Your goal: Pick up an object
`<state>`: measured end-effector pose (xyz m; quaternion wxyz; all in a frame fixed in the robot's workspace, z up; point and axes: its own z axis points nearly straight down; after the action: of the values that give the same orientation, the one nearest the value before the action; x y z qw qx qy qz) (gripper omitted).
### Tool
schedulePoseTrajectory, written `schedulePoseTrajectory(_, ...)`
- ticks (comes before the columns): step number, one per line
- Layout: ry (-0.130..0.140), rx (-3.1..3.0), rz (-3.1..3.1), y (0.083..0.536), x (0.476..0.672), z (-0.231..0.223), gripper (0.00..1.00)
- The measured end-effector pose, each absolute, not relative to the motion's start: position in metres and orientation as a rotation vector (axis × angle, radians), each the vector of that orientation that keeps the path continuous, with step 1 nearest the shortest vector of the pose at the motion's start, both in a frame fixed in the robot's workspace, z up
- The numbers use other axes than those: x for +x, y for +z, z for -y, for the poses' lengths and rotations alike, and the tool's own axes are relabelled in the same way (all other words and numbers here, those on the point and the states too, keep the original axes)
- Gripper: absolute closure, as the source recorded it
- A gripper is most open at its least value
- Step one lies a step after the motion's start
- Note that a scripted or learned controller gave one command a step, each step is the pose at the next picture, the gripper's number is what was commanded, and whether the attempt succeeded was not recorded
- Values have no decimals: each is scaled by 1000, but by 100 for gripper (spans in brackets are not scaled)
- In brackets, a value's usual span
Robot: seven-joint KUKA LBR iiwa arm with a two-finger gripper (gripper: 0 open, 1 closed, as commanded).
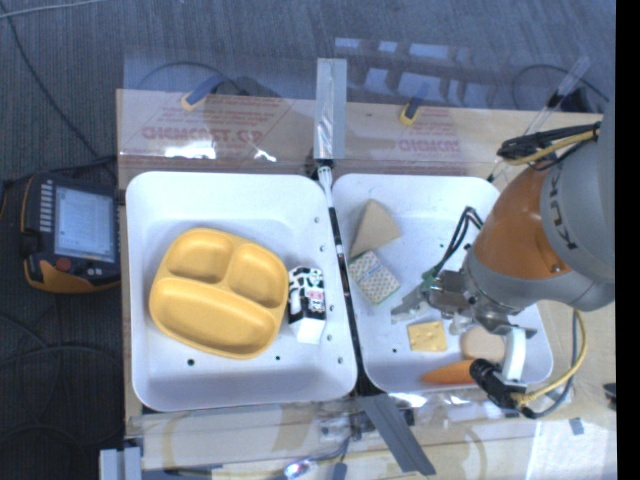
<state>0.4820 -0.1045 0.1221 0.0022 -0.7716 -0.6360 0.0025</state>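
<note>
Cheese wedge [428,336] lies just below the claw [437,298]; claw's grip state unclear.

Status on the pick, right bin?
End effector low in the right bin, nothing seen between its fingers. Yellow cheese piece just below it. Carrot and patterned sponge close by; arm covers the bin's right side.
</note>
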Motion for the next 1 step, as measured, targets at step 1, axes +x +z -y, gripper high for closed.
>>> schedulePoseTrajectory(1, 10, -2417, 1995, 130, 482, 104, 100)
